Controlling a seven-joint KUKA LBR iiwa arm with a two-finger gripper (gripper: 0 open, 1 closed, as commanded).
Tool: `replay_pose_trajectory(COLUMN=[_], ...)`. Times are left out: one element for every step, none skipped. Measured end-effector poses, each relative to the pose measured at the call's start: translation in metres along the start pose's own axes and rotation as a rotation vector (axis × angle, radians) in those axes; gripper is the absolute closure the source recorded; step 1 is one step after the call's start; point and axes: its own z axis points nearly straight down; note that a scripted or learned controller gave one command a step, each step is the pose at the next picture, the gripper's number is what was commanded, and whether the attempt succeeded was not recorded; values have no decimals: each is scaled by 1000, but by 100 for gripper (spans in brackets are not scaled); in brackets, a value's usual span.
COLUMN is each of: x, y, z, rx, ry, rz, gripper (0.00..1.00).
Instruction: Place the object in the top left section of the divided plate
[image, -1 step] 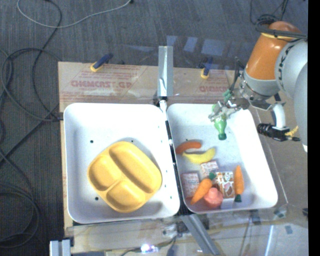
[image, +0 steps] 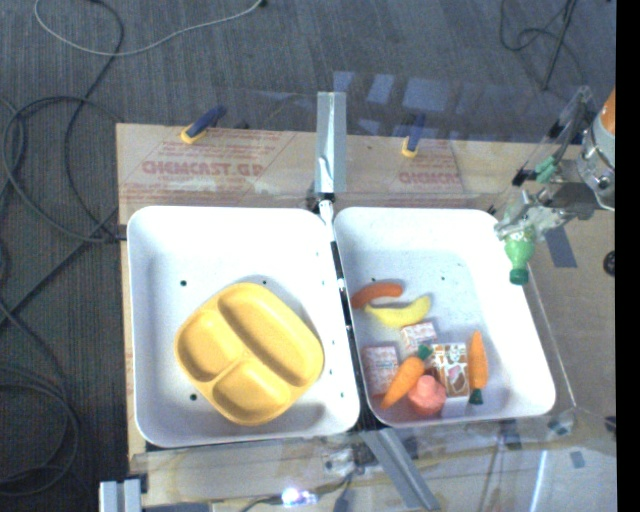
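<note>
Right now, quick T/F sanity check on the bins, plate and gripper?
1. The yellow plate lies in the left bin. True.
2. The banana already sits on the plate. False: it lies in the right bin, just below the hot dog.
3. The gripper is near the right bin's upper right corner. True.
4. Something green shows at the gripper's tip. True; whether it is gripped cannot be told.
5. Both carrots are in the left bin. False: one carrot and the other carrot lie in the right bin.
6. The plate holds a carton. False: no food shows on it.
</note>
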Motion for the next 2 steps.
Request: replay_pose_trajectory(x=[76, 184], y=[-32, -87], z=[87, 76], rx=[2, 3], ry=[4, 3], rz=[-131, -37], gripper=[100, 100])
